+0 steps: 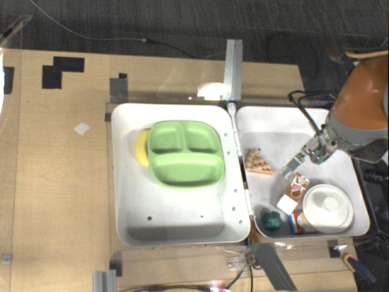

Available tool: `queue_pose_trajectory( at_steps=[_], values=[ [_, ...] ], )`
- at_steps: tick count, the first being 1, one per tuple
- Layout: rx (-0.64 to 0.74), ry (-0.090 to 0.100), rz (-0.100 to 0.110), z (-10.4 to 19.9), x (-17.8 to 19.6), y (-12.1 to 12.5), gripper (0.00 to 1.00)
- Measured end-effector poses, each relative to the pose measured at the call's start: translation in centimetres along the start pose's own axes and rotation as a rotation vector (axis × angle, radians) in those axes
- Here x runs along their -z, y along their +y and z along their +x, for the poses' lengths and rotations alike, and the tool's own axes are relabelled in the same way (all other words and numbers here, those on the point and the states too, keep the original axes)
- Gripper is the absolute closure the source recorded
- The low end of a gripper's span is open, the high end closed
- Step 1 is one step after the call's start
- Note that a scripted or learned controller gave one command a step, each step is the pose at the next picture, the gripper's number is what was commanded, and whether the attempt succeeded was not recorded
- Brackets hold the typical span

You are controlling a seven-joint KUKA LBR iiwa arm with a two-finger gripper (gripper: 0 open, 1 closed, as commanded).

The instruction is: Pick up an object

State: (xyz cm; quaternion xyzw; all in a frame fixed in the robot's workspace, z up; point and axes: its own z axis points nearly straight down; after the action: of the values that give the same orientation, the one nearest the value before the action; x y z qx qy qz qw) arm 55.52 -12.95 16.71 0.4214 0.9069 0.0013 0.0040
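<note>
gripper (pixel 289 166) low in right bin (pixel 340 132), beside small carton (pixel 294 191) | fingers: we cannot tell their spread (nothing visibly held) | we judge it lined up for the carton

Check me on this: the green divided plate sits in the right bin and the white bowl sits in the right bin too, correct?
Not quite. The camera view shows the green divided plate in the left bin, over something yellow. The white bowl is indeed in the right bin.
</note>
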Motion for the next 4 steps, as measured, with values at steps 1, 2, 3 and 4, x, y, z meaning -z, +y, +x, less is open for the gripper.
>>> queue_pose_trajectory(
  at_steps=[1, 2, 3, 4],
  values=[
    [0.364, -0.001, -0.001, -1.8, 1.6, 0.7, 0.00],
    [0.124, -0.011, -0.009, -1.1, -4.7, -3.6, 0.00],
    [0.031, -0.025, -0.018, 0.1, -5.3, -3.7, 0.00],
    [0.018, -0.027, -0.020, 5.1, -7.0, -3.1, 0.00]
  ],
)
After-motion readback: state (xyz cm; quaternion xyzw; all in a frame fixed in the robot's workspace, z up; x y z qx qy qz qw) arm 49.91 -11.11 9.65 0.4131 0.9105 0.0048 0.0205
